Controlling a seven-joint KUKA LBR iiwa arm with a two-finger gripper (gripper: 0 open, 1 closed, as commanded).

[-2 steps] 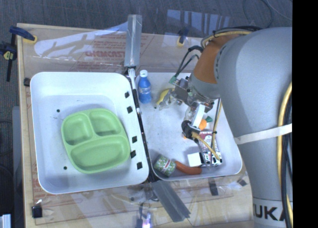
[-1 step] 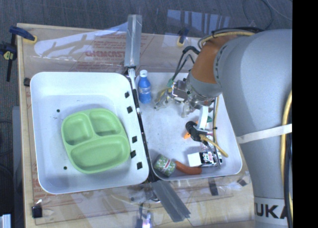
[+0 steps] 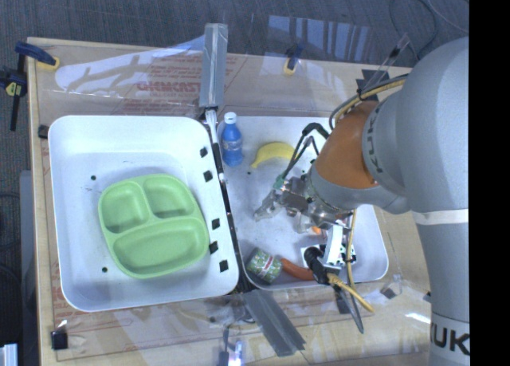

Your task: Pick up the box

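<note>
A small green patterned package (image 3: 261,265), the only box-like thing I can see, lies at the near edge of the right bin (image 3: 374,265). It touches an orange carrot-shaped item (image 3: 296,271) on its right. My gripper (image 3: 271,203) hangs low over the middle of the right bin, pointing left. It is a short way behind the package and apart from it. I see nothing held in it. The arm's grey and orange wrist (image 3: 351,161) hides the right part of that bin.
A blue bottle (image 3: 231,139) stands at the right bin's far left corner, with a yellow banana (image 3: 272,153) beside it. A green divided plate (image 3: 154,226) lies in the left bin (image 3: 80,145). A divider with black clips (image 3: 217,197) separates the bins.
</note>
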